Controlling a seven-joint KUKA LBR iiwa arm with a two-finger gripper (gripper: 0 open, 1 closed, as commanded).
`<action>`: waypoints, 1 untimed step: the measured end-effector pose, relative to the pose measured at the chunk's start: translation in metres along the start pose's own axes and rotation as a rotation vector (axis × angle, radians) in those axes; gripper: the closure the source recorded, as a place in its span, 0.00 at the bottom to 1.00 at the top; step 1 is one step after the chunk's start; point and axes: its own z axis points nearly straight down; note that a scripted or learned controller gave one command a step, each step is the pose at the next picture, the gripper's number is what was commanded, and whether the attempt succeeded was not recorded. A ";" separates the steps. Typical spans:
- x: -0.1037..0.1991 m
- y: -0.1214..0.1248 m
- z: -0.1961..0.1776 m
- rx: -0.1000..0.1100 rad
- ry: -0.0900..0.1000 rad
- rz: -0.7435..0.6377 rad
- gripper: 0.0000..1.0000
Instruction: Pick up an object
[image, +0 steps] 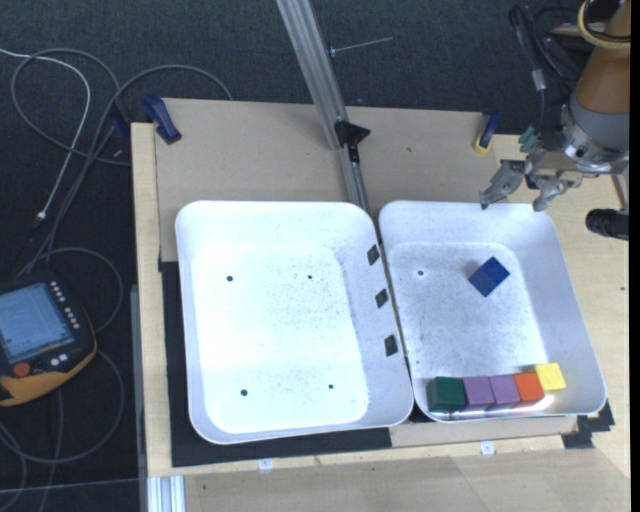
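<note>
Lining the near wall of the right bin (570, 300), a row of five cubes is recorded, set side by side and touching: a green cube (447, 392), two purple cubes (490, 390), an orange cube (528, 385) and a yellow cube (551, 377), the row rising slightly toward the right corner. Farther in, a blue cube (489, 276) is noted alone on the speckled floor of the same bin, turned at an angle to the walls and well apart from the row. The left bin (200, 300) is listed beside it, the two rims meeting along a seam marked by three small dark clips (381, 297). Both bins are carried on a black mat (180, 440) laid on the pale wooden desk (250, 150).

Beyond the far rim of the right bin, the pincer (520, 189) is seen over the desk surface, its two fingers spread apart and nothing gripped between them. It is held well apart from the blue cube. Above it the grey wrist and orange band of the arm (600, 85) are entered at the upper right. A slanted metal rail (318, 75) is recorded at the far side, ending at the seam between the bins. Blue clamps (160, 118) are fixed at the far desk corners. At the left, off the desk, a handheld control pendant (38, 335) and loose cables (60, 90) are listed on the dark floor.
</note>
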 end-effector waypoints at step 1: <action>0.011 -0.053 0.063 0.008 0.003 0.001 0.00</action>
